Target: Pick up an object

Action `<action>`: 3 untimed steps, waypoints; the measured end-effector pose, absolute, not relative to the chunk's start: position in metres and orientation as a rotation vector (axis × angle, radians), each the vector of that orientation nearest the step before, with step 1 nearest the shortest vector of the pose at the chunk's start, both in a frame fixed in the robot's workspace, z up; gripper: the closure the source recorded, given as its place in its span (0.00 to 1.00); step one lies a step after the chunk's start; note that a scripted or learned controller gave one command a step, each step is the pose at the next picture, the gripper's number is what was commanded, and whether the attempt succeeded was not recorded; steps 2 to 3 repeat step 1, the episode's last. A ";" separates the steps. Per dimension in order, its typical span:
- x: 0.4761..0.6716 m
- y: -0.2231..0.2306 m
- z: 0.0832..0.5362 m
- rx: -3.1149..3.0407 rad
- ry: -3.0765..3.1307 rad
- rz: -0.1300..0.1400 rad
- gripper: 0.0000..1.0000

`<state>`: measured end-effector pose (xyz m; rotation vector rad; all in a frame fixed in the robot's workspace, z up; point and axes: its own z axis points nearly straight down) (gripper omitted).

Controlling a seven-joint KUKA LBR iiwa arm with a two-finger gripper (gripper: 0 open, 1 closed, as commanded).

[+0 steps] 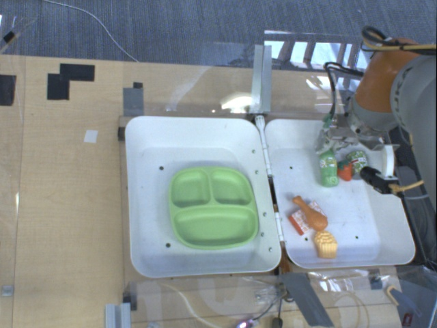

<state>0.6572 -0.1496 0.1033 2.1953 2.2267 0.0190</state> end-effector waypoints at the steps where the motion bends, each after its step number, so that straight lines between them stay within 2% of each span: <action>1: 0.664 -0.051 0.188 2.210 2.226 0.010 1.00; 3: 0.664 -0.051 0.188 2.210 2.226 0.010 1.00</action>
